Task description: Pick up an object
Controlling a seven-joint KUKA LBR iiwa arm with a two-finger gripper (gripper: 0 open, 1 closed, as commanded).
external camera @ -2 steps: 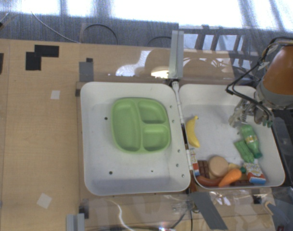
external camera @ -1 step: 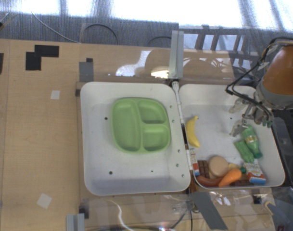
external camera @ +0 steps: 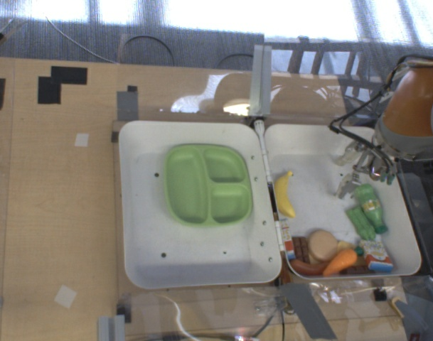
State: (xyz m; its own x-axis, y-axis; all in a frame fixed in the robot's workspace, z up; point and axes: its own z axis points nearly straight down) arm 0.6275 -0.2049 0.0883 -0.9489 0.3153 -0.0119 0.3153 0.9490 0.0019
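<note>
My gripper point(external camera: 356, 183) hangs over the right side of the right bin point(external camera: 312, 151), open, with nothing between its fingers. Just below it lie a green bottle point(external camera: 371, 208) and a second green item point(external camera: 358, 223), side by side and tilted. A yellow banana point(external camera: 284, 195) rests by the bin's left wall. Along the near edge, an orange carrot point(external camera: 339, 263), a round tan bun point(external camera: 322, 245), a brown sausage point(external camera: 308, 267), a chocolate piece point(external camera: 300, 247) and a small carton point(external camera: 377, 256) lie clustered.
The left bin point(external camera: 141, 247) holds a green divided plate point(external camera: 205, 185). A grey divider point(external camera: 268, 190) separates the bins. The arm's orange band point(external camera: 413, 109) and cables loom over the right bin's far right corner.
</note>
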